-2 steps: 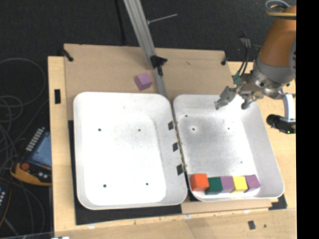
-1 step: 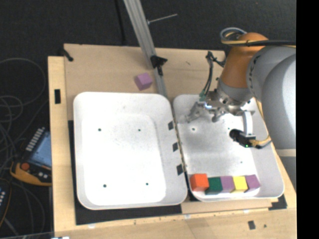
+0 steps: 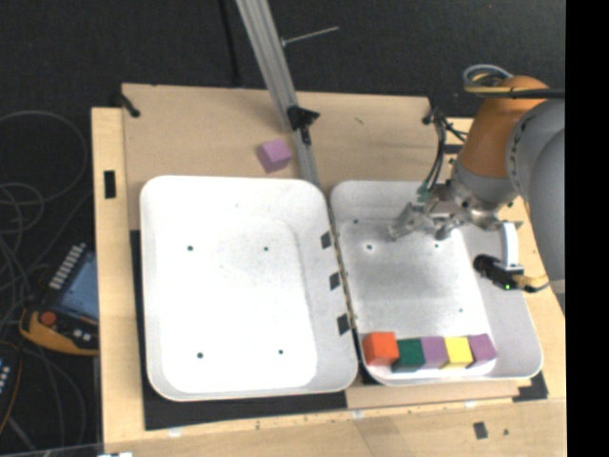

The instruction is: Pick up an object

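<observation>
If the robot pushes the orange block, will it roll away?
Probably not. The orange block looks cube-shaped with flat faces, so it should slide, not roll. The green block sits right beside it, so a sideways push would likely shove that too.

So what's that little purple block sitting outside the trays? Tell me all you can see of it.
The purple block is a small cube, pale violet, matte, maybe foam or wood. It rests on the bare wooden bench, just beyond the far edge of the left bin, slightly turned. A slanted metal rail passes close on its right. The gripper is far off.
</observation>
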Controlling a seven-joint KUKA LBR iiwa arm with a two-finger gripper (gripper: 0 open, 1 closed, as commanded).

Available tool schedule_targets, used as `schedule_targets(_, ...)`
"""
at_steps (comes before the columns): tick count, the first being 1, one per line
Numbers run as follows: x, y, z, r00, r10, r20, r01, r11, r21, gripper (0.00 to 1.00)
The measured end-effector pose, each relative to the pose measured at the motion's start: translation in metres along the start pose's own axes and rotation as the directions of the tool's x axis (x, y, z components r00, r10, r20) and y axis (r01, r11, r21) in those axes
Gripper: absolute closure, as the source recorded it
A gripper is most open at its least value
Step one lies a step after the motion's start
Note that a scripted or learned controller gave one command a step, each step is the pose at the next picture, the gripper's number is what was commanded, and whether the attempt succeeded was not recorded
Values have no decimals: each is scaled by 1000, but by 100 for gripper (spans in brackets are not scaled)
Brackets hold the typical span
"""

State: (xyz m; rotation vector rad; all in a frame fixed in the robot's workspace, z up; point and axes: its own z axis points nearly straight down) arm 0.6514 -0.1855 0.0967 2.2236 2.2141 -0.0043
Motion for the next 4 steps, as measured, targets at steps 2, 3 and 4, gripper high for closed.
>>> schedule_targets(2, 30, 1, -42, 1000, -11, -3, 11, 1000, -10, 0)
schedule_targets(3, 77, -73, -29, 1000, -5, -6, 5, 1000, 6, 0)
schedule_targets(4, 43, -39, -72, 1000, -1, -1, 1, 1000, -6, 0)
